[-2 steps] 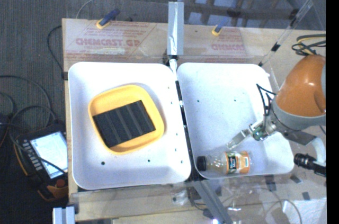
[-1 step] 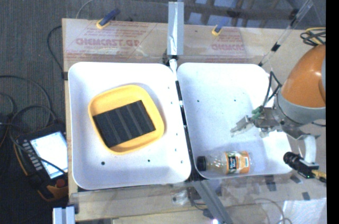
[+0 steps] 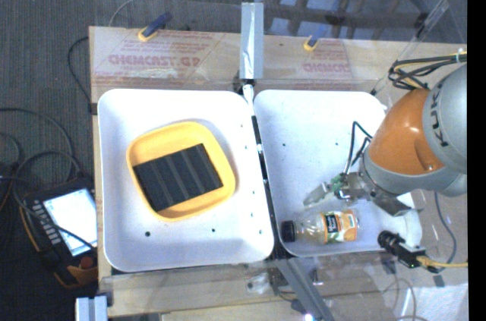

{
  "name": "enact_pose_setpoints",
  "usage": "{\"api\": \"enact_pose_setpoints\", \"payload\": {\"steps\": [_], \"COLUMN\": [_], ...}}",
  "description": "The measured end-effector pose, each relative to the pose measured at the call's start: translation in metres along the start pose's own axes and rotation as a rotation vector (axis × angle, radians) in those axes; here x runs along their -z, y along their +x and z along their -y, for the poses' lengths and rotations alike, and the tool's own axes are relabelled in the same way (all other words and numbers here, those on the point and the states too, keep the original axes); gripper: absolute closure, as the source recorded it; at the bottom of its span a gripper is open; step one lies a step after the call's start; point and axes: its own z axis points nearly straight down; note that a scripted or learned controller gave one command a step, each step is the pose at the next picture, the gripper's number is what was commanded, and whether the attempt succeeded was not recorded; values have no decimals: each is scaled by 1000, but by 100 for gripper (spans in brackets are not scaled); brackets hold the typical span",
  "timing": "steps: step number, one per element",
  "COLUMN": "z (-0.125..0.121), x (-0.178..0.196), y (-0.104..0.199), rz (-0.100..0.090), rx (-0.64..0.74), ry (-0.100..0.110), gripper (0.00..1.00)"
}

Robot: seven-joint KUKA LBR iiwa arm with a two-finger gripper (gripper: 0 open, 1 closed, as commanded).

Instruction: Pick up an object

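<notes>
A clear plastic bottle [image 3: 323,228], black-capped and orange-labelled, is seen lying on its side in the right bin [image 3: 304,130]. The metal gripper [image 3: 325,190] is poised just above it; its state cannot be told.

My arm [image 3: 448,122] is grey with a rounded orange band [image 3: 406,137], dark lettering on the grey, black cables [image 3: 357,145] by the wrist, metal gripper [image 3: 334,189].

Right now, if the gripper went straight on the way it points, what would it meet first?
Probably the bin floor just above the bottle; the gripper points left and down, though depth is unclear.
</notes>
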Motion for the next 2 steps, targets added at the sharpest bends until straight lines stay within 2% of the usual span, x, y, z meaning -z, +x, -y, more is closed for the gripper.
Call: {"api": "enact_pose_setpoints", "payload": {"steps": [1,2], "z": [-59,-31], "x": [-1,0], "y": [-56,-23], "rz": [1,6], "rx": [-249,-43], "ry": [-3,-7], "gripper": [0,0]}}
